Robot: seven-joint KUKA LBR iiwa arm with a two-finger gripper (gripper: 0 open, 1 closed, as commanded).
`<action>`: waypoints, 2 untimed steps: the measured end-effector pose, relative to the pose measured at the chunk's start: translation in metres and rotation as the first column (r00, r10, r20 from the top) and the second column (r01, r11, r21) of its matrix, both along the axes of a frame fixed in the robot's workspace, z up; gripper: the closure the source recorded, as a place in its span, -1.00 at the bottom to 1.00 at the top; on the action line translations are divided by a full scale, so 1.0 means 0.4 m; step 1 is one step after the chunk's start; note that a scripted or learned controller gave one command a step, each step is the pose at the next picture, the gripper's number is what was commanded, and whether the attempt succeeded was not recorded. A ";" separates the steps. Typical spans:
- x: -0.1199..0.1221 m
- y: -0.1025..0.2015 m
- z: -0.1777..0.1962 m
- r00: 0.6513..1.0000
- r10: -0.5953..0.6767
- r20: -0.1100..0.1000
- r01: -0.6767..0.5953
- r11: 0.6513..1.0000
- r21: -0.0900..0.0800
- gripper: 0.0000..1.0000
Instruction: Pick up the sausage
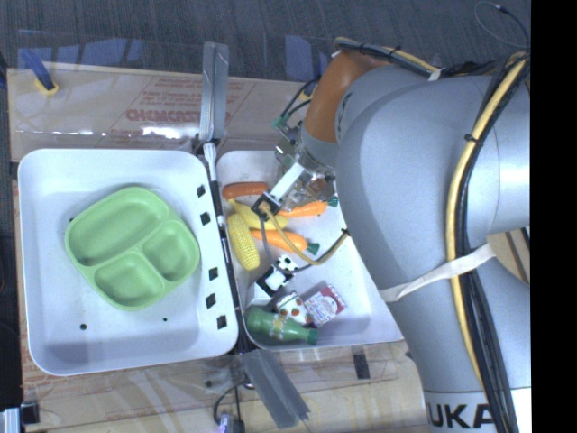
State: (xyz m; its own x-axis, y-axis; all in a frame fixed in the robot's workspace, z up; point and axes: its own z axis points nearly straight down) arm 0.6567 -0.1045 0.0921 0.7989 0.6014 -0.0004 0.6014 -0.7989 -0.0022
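A green plate [132, 246] is held in the left bin [54, 336], and a sausage [245, 189], corn [242, 238], carrots [303, 211] and a bottle [280, 326] in the right bin [242, 164], where the state of the gripper [308, 182] cannot be told.

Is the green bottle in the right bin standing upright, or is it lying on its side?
Lying on its side. The green bottle rests with its whole length flat on the floor of the right bin, along the near wall.

You have bright, even light from above: the white bin [41, 269] holding the green plate [131, 246] shows only a soft grey shadow along its near wall, the arm [424, 142] carries a broad pale sheen, and fine detail everywhere looks slightly soft and grainy.
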 end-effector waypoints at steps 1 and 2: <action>-0.141 -0.110 0.230 0.999 -0.048 -0.001 0.048 0.999 0.001 -1.00; -0.032 0.134 0.248 0.990 -0.142 -0.002 0.142 0.990 0.001 -1.00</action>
